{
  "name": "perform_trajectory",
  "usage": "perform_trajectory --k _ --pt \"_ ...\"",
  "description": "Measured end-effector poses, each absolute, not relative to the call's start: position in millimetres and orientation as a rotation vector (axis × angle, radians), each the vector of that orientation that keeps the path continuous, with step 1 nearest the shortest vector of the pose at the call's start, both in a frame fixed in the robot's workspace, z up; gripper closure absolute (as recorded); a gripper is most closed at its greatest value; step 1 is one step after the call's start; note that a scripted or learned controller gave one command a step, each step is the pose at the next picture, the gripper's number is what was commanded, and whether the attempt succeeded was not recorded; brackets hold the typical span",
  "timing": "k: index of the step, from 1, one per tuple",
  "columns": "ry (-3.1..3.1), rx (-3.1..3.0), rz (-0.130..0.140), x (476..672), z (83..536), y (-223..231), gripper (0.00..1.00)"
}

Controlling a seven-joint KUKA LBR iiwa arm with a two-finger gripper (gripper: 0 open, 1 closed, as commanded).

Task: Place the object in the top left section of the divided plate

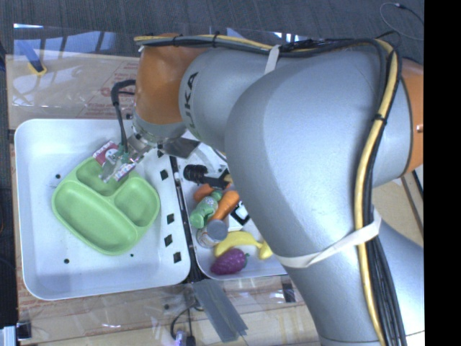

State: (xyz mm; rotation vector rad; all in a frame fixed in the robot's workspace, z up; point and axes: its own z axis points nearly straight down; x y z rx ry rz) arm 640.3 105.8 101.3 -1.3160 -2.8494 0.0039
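Note:
A light green divided plate (66,209) lies in the left white bin (43,265). My gripper (117,161) hangs over the plate's upper left section, close to its surface. A small red, white and green packet (109,152) sits between the fingers, which are shut on it. The grey arm with its orange band reaches in from the right and hides the back of the right bin.
In the right bin (205,271) lie a carrot (225,203), a banana (242,244), a purple bunch of grapes (229,263), a green item (201,213), a small can (213,231) and a black object (194,171). A divider with black marks (173,218) separates the bins.

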Motion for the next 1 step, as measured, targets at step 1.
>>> perform_trajectory --k 1 --pt "-2.851 -1.311 0.006 640.5 111.2 105.8 1.0"
